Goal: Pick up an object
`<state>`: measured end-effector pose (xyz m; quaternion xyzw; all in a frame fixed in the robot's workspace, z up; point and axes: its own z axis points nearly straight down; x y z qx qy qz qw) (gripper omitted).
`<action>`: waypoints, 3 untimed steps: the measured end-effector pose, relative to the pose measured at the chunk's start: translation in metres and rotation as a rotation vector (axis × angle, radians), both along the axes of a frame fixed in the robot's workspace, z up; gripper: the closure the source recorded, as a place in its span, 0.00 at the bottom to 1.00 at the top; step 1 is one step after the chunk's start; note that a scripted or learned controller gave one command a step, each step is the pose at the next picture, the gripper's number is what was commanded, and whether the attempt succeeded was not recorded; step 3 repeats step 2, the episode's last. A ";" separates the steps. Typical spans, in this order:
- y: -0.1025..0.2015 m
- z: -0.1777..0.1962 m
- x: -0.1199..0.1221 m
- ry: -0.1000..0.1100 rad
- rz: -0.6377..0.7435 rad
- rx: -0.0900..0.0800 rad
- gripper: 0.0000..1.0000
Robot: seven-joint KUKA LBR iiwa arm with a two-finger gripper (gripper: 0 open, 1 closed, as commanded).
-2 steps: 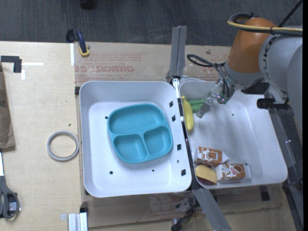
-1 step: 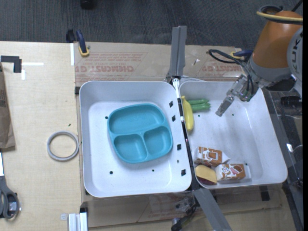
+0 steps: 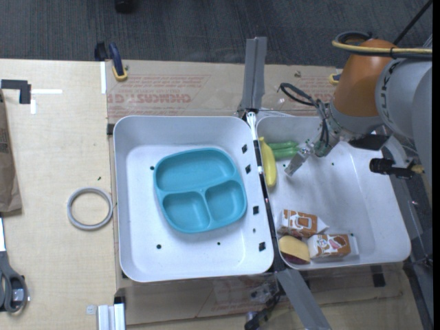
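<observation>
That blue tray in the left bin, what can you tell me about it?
The blue tray is a light blue divided plate, apparently smooth plastic, with rounded corners. Raised ridges split it into three compartments: one wide one along the far side and two smaller ones nearer the camera. Nothing lies in any of them. It rests flat and slightly turned on the floor of the left bin, near its middle, apart from the walls.

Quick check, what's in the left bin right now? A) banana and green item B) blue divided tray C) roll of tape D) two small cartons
B: the blue divided tray lies alone in the left bin; the banana, green item and cartons sit in the right bin.
</observation>
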<state>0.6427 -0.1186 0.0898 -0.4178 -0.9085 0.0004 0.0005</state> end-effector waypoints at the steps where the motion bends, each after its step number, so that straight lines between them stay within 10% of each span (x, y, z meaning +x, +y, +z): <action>1: 0.020 0.000 0.013 -0.001 -0.012 -0.001 0.00; 2: 0.077 0.101 0.010 -0.002 0.161 0.000 0.00; 3: 0.077 0.101 0.010 -0.002 0.161 0.000 0.00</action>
